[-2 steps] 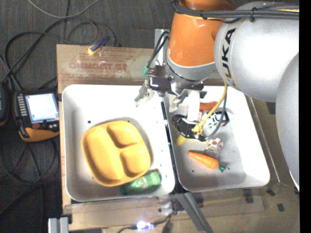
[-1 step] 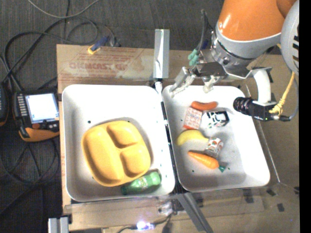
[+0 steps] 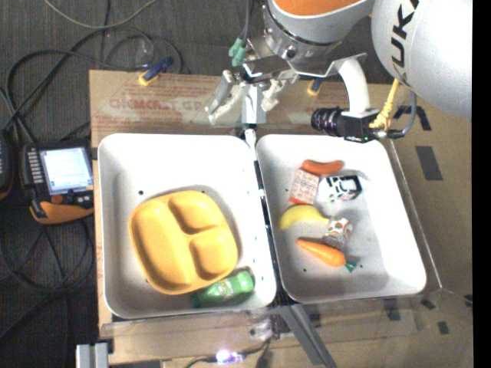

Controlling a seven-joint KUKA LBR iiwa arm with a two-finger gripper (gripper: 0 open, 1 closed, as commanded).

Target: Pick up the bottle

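Nothing is done yet: the bottle (image 3: 223, 288) lies in the left bin (image 3: 115, 205), the hand (image 3: 244, 98) spread, holding nothing, well apart.

I see the green bottle (image 3: 223, 289) lying on its side at the left bin's (image 3: 115, 205) near edge, touching the yellow tray (image 3: 184, 240).

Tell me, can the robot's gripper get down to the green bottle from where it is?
Probably yes. The gripper hangs above the bins' far edge, and the green bottle lies uncovered in the left bin's near corner, though tight against the yellow plate.
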